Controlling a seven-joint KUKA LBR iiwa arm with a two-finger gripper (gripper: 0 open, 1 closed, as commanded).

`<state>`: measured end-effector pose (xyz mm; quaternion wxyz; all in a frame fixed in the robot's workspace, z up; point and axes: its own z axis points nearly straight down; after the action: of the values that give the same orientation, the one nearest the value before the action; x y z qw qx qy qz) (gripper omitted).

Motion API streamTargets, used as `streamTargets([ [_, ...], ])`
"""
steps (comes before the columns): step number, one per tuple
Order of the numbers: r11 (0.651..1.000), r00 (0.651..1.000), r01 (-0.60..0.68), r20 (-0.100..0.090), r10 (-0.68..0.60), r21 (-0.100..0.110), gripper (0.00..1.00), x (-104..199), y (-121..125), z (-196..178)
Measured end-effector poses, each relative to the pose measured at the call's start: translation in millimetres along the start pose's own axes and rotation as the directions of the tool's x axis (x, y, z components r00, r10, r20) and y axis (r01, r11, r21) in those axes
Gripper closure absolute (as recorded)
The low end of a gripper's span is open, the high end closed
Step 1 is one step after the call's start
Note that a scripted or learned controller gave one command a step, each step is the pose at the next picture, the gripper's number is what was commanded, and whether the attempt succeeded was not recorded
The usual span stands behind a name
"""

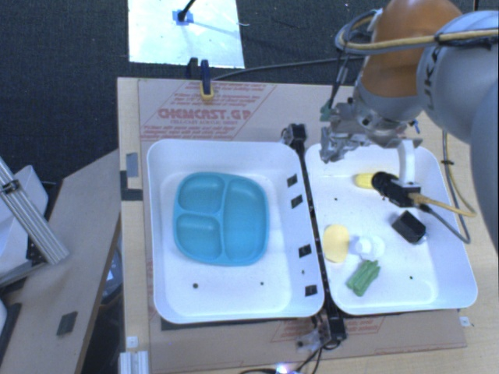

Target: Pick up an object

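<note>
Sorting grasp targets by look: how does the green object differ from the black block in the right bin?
The green object is elongated and ridged; the black block is compact and boxy. The green object lies near the bin's front, beside a white piece; the black block sits further right, alone. Both lie flat in the right bin, apart from the gripper.

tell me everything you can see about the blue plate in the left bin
The plate is a light blue, rounded-rectangle tray, plastic by its look, split by raised ridges into three compartments: two smaller ones stacked on the view's left, one long one on the right. It lies flat, right way up, near the middle of the left bin, turned slightly askew. All compartments look bare. Nothing touches it but the bin floor; the tool is over the other bin.
</note>
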<state>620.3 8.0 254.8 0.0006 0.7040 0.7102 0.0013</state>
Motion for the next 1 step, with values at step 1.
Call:
streamTargets([
  [1,1.0,1.0,0.001,-0.001,-0.001,0.002,1.0,44.7,4.0,12.4],
])
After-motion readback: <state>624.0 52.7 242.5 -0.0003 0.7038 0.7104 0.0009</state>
